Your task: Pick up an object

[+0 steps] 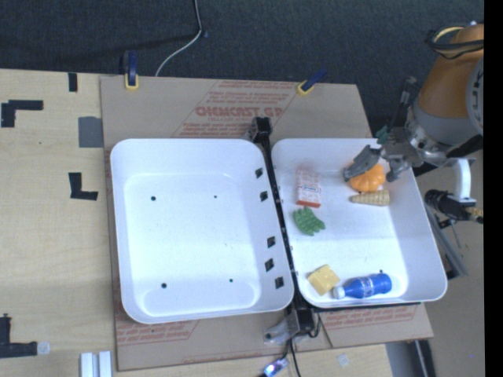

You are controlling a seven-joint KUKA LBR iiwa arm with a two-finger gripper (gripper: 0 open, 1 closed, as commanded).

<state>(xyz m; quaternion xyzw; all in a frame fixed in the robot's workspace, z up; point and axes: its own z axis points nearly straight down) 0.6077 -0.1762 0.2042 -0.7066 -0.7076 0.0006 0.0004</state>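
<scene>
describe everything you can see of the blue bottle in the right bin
The blue bottle lies on its side near the front edge of the right bin, long axis roughly left to right. Its body is a glossy blue, plastic by the look, with a white cap end pointing left. That cap end sits against or very close to a yellow block. The gripper is well away from it, at the bin's far side by an orange object.

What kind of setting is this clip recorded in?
Most likely a robotics lab bench set up for bin-picking trials. Two shallow white bins sit side by side on a cardboard sheet, the right one holding small toy-like items, and a grey arm with an orange band reaches in.
</scene>
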